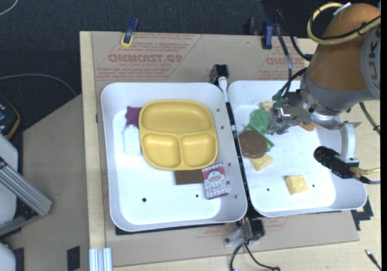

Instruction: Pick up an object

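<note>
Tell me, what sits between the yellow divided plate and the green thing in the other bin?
In the camera view, the two bins' touching rims separate the yellow plate from the green item; a brown round disc lies just below that line.

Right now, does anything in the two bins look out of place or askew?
Mildly: the small red-and-white packet lies tilted, overlapping a brown flat piece beside the yellow divided tray in the left bin. Nothing looks spilled or broken.
</note>
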